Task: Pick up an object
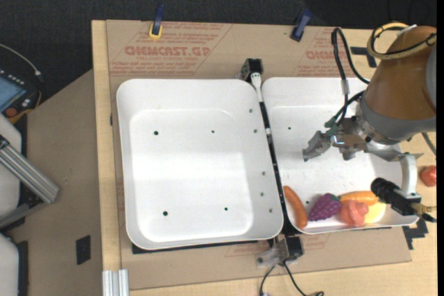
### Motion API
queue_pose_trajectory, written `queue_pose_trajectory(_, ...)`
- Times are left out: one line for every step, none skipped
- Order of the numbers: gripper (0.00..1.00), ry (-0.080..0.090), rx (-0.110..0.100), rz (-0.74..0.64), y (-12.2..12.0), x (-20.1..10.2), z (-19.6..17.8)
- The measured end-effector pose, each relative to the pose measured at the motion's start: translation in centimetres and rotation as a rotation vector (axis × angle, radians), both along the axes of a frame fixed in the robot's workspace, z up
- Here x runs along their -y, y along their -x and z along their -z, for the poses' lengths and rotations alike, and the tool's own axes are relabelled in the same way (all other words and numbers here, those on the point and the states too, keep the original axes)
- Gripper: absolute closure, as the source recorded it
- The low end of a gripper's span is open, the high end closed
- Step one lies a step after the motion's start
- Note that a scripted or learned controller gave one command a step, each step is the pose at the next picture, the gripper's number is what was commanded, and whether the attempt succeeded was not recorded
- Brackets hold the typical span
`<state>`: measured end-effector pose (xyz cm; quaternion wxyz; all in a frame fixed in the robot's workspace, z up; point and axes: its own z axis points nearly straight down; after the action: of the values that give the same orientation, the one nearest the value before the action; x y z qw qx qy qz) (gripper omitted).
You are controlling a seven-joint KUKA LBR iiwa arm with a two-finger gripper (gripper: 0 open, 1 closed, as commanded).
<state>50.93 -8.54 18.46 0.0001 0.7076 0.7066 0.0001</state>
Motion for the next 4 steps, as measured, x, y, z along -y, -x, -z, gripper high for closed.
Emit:
queue_pose_trajectory(0.0, 0.001, 0.008, -0.006, -5.6, -3.1, -3.9)
queue_pose_trajectory(0.0, 0.002, 0.008, -0.001, -4.5, -2.0, -10.3)
queue_pose_trajectory(0.0, 0.002, 0.0, 0.007, 0.5, 5.5, -12.2)
queue_pose_trajectory(0.0, -0.003, -0.007, 0.0, 3.2, 3.1, -7.6)
